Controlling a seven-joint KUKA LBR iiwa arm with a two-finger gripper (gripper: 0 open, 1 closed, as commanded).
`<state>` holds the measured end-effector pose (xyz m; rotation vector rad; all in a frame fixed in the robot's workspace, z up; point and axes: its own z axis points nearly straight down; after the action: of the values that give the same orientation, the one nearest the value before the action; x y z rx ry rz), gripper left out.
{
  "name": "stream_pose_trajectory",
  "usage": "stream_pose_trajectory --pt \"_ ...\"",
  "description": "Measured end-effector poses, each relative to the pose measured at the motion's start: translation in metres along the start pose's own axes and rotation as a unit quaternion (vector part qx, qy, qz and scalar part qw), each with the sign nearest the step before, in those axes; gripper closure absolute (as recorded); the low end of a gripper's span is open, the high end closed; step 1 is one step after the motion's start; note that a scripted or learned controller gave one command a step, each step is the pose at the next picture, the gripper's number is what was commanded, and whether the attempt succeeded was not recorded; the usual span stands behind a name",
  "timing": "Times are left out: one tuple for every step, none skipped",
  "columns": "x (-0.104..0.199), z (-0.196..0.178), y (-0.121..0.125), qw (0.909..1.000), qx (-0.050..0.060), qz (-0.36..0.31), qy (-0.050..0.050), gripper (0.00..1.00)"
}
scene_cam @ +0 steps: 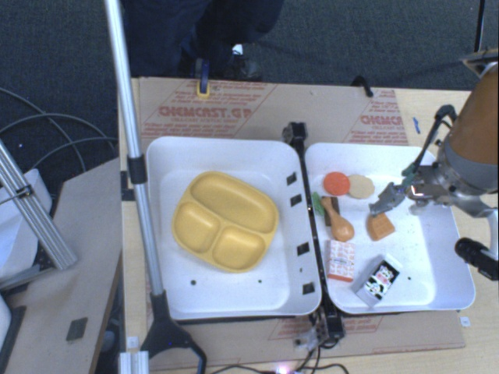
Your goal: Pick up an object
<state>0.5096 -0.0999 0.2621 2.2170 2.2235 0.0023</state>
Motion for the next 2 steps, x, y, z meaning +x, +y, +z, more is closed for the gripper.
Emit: stream_pose_trajectory --pt "0.0 -0.011 0.001 1.0 -0.002 -0.001 0.0 1.0" --pt "0.093 -0.079 0.018 1.0 -0.004 -0.005 0.001 1.0"
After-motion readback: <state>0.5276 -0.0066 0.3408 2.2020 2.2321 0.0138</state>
